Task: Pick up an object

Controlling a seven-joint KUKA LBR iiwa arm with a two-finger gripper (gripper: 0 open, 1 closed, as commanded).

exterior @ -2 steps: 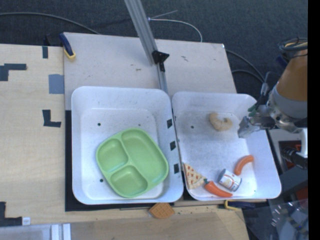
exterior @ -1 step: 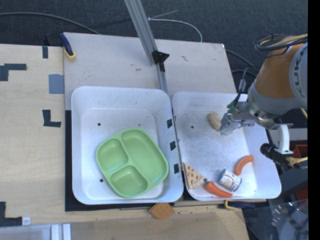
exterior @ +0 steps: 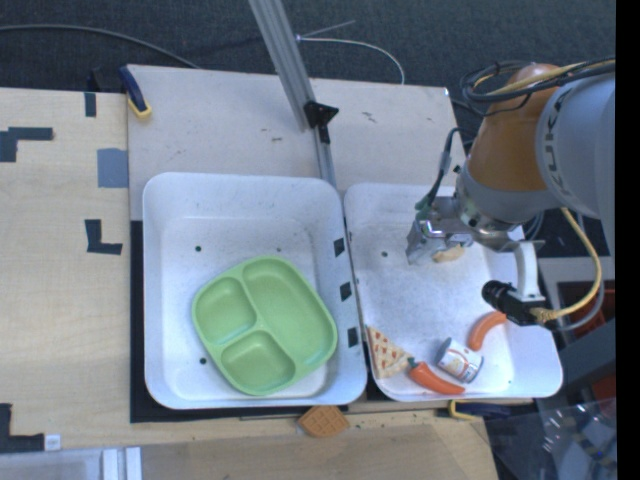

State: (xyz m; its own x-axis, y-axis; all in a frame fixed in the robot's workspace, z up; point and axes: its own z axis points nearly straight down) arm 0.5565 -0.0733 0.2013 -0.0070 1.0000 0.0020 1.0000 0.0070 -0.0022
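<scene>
The gripper (exterior: 425,240) sits low in the right bin (exterior: 400,288); its finger state cannot be told. The small can (exterior: 459,360) bears an unreadable label.

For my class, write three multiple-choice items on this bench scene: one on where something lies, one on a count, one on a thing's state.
1. Where is the green plate?
A. left bin
B. right bin
C. bare bench

2. How many compartments has the plate?
A. two
B. three
C. five

3. How does the small can rest?
A. upright
B. on its side
C. on the plate

Answers: 1 A, it sits in the left bin. 2 B, ridges divide it into three hollows. 3 B, it lies tipped in the right bin, by the carrot.
</scene>
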